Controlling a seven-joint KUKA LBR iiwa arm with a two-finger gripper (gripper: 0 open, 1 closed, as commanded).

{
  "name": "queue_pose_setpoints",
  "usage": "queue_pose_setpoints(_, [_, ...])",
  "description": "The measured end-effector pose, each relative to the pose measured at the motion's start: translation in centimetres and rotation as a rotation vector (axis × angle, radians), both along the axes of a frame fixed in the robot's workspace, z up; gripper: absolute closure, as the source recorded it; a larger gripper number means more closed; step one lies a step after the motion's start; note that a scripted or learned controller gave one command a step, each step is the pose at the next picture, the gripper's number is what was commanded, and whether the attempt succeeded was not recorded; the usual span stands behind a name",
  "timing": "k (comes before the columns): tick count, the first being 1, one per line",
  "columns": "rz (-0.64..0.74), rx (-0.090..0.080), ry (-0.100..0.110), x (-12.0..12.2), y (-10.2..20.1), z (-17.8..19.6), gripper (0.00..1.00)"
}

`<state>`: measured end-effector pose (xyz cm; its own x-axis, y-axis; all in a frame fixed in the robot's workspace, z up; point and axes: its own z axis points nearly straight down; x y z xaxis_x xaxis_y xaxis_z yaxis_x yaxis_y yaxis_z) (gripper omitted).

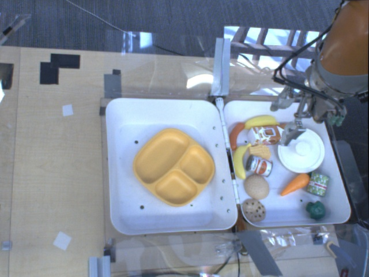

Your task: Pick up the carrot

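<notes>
The orange carrot (295,184) lies tilted in the right bin (340,212), toward its front right, between a brown round food and a green can. My gripper (294,124) hangs over the back of the same bin, just above the white bowl (301,150), well behind the carrot and apart from it. The grey wrist and its orange band (346,36) reach in from the top right. Nothing visible is held in the gripper.
The right bin is crowded: two bananas (260,120), a red sausage (235,134), a small box (266,135), a can (260,167), a brown round food (256,186), a cookie (253,210), a green can (318,184) and a green broccoli (315,210). A yellow divided plate (174,166) lies in the left bin (121,212).
</notes>
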<state>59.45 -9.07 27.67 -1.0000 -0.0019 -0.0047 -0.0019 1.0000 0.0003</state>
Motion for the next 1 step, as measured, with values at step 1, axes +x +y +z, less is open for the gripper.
queue_pose_setpoints(1, [-0.175, 0.0, 0.004, -7.53, -4.1, -7.59, 0.0])
